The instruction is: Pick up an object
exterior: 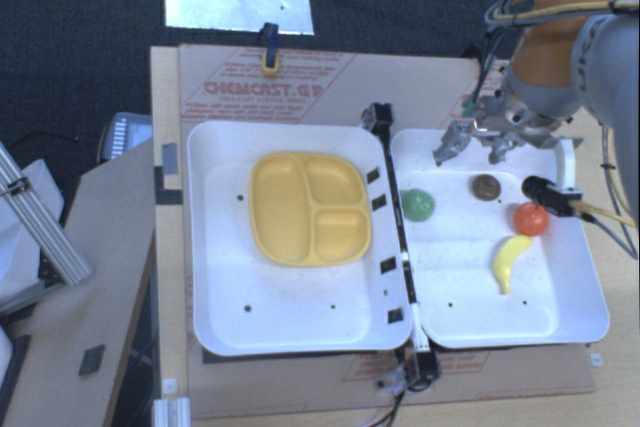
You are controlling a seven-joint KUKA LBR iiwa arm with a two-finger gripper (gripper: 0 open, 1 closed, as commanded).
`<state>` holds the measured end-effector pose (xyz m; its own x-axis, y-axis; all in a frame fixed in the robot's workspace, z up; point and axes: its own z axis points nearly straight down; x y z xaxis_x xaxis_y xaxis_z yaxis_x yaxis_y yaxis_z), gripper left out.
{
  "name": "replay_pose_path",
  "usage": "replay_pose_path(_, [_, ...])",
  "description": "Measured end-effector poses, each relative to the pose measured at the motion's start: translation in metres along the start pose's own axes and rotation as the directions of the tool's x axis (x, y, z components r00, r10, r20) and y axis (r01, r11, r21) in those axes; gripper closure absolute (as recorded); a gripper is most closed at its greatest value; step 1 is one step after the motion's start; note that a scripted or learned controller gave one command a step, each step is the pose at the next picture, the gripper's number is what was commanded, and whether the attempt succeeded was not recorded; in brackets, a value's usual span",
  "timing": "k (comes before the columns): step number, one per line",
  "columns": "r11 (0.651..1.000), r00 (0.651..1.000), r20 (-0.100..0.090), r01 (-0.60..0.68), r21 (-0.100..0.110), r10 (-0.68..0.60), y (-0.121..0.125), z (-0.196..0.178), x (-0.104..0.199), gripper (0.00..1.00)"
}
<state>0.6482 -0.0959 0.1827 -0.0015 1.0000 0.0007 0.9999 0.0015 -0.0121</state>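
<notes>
Four small things lie in the right bin (560, 315): a green ball (417, 205) near its left wall, a brown disc (486, 186), a red-orange ball (531, 218) and a yellow banana (510, 261) below that. My gripper (470, 147) hangs over the bin's far edge, above and slightly left of the brown disc. Its two fingers (444, 149) are spread apart and nothing sits between them, so it is open.
The left bin (225, 305) holds a yellow divided plate (308, 208). A black divider (392, 215) runs between the two bins. Cardboard (300, 85) lies under the bins at the back. The grey arm (590, 55) comes in from the upper right.
</notes>
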Motion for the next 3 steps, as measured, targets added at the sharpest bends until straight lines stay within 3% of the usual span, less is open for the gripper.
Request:
replay_pose_path(1, [1.0, 1.0, 0.001, 0.002, -0.013, -0.002, 0.003, -0.009, 0.0, 0.0])
replay_pose_path(3, [1.0, 1.0, 0.001, 0.0, -0.01, 0.0, 0.001, 0.094, 0.0, 0.0])
